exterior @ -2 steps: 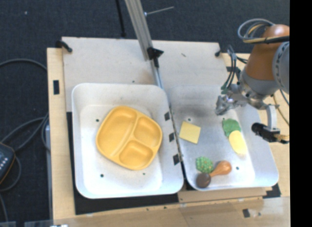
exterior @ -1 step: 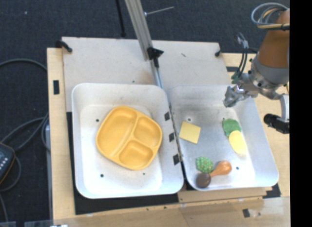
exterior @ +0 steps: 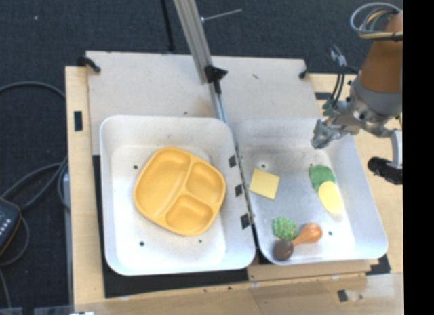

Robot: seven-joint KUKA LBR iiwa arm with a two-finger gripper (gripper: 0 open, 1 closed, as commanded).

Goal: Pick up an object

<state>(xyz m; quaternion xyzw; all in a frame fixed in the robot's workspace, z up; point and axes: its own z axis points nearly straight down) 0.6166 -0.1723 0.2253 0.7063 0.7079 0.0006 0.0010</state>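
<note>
The right bin (exterior: 298,144) holds a yellow square block (exterior: 264,184), a green round piece (exterior: 321,175) touching a pale yellow oval piece (exterior: 331,197), a bumpy green piece (exterior: 285,227), an orange piece (exterior: 308,234) and a brown ball (exterior: 283,249). My gripper (exterior: 323,135) hangs over the bin's far right corner, above and behind the green round piece, with nothing seen between its fingers.
The left bin (exterior: 122,137) holds a yellow divided plate (exterior: 180,190). A slanted metal pole (exterior: 193,29) rises from behind the two bins. Cables lie on the dark floor at the left.
</note>
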